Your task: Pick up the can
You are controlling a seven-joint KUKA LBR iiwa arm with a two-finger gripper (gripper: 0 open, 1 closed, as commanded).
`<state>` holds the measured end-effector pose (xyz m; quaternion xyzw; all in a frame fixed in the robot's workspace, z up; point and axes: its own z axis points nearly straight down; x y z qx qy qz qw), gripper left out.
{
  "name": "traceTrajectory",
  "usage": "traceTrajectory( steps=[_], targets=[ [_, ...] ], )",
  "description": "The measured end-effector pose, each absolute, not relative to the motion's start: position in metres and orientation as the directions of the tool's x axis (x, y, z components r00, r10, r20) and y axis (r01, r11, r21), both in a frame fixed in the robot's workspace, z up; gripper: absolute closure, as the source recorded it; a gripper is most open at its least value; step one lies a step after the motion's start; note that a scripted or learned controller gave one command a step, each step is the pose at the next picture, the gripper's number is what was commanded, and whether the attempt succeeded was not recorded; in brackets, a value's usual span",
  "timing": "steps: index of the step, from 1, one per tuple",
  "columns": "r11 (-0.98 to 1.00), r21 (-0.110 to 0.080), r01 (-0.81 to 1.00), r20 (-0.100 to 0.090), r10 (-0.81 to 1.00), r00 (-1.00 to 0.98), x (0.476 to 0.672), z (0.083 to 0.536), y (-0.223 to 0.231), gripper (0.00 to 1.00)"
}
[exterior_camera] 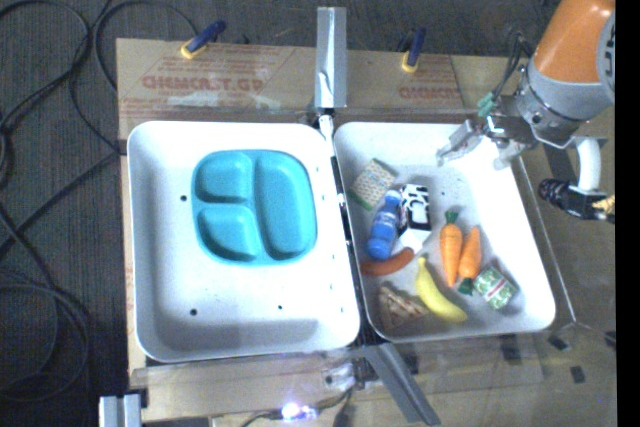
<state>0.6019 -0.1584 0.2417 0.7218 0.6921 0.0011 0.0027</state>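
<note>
The can (pixel 492 287) is small and green with a white and red label. It lies on its side in the right bin (pixel 535 245), near the front right corner, just right of two carrots (pixel 460 253). My gripper (pixel 473 143) hovers over the back right part of that bin, well behind the can and apart from it. It is open, with nothing between its fingers.
The right bin also holds a blue bottle (pixel 383 227), a black-and-white carton (pixel 415 205), a banana (pixel 438 293), a sausage (pixel 388 262), a tan square sponge (pixel 373 181) and a brown pastry (pixel 400 307). A blue divided tray (pixel 255 205) lies in the left bin (pixel 160 295).
</note>
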Motion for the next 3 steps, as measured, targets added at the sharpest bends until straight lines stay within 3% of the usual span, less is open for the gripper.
traceTrajectory(
  steps=[1,2,3],
  targets=[
    [-0.127,-0.012,0.992,-0.004,0.992,0.127,0.646,0.128,-0.145,0.00],
    [-0.325,0.017,0.946,0.006,0.946,0.325,0.634,0.096,-0.135,0.00],
    [-0.349,0.002,0.937,-0.002,0.937,0.349,0.625,0.148,-0.179,0.00]
  ],
)
